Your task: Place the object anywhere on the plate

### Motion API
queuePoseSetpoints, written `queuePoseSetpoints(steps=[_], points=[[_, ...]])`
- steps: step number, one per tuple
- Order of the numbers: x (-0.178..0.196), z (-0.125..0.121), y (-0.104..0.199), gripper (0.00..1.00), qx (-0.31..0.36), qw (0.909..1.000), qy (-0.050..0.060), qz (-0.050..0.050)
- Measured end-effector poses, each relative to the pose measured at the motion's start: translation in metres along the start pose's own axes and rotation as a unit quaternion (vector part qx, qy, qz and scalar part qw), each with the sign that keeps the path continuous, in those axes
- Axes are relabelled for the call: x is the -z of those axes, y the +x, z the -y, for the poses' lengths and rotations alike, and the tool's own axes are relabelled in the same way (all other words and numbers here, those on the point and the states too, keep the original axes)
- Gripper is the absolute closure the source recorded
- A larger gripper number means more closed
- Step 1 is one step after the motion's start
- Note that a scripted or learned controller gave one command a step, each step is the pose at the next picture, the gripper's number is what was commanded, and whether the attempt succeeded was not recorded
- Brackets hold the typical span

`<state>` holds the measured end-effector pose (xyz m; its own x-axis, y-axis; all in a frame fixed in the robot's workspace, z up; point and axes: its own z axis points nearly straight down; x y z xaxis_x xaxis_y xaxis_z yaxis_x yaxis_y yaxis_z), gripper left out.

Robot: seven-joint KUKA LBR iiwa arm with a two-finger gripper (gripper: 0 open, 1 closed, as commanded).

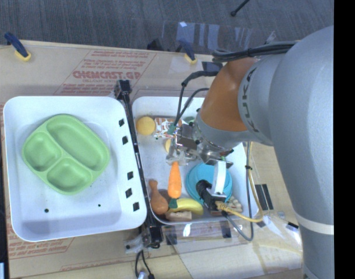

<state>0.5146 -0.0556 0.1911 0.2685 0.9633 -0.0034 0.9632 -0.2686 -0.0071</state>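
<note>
Beside the carrot (174, 180), just above its top end, hangs the gripper (178, 142); whether it is spread or pinching, I cannot tell. Left of the carrot, the green plate (65, 153) sits well apart. Crowding by the banana (185, 206) could spoil a grasp.
</note>
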Motion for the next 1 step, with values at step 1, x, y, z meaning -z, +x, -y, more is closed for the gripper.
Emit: queuePoseSetpoints(steps=[1], points=[[0.0, 0.0, -0.0001, 0.0, 0.0, 1.0, 0.0, 0.0]])
